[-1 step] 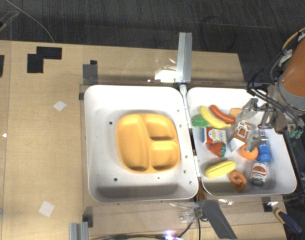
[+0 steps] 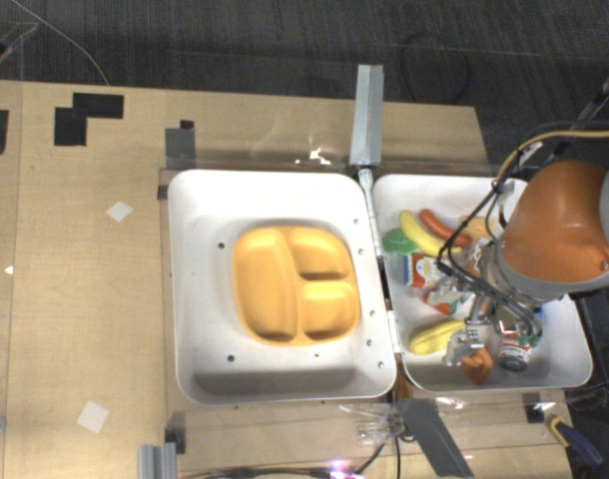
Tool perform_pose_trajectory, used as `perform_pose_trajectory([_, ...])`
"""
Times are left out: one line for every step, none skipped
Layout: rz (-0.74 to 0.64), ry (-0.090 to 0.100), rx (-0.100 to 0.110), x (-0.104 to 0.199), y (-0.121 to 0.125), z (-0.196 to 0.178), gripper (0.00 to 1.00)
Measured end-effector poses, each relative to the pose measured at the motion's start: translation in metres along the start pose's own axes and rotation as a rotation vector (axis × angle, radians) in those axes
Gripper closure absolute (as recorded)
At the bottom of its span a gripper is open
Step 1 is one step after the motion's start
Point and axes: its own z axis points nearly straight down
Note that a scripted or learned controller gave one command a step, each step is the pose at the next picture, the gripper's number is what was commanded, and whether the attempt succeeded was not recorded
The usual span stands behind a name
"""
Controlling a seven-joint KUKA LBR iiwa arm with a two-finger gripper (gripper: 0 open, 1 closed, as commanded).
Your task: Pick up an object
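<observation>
Gripper is low in the right bin, near its front wall, hanging under the orange band. Cables and the wrist crowd the view here. Cannot tell how far the gripper is spread, or whether anything sits in it; no object is plainly seen held, so I count nothing as grasped.

Directly in front of the tip, toward the front wall: a small orange-brown piece, touching or just beside the tip. Just to the picture's right of it, a small can with a red label, lying tilted. To the picture's left of the tip, a yellow piece, banana-like, its long axis running left-right with a slight rise toward the gripper; its near end is just beside the tip.

Farther back in the bin: a red-and-white packet, a green piece, a second banana lying on a diagonal, and a red-orange strip beside it. All well apart from the tip compared with the front cluster.

Left bin holds a yellow tray with divided compartments, well apart from the arm.

Judgement: the nearest candidates are the orange-brown piece and the yellow piece. For the yellow one, a close across its short axis, front-to-back, looks the sounder approach.
</observation>
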Motion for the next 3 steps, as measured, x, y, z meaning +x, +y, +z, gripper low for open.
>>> perform_pose_trajectory([0.364,-0.015,0.0,-0.024,-0.027,0.033,0.0])
perform_pose_trajectory([0.405,-0.023,0.001,-0.001,-0.03,0.033,0.0])
perform_pose_trajectory([0.625,-0.024,-0.001,0.002,-0.022,0.033,0.0])
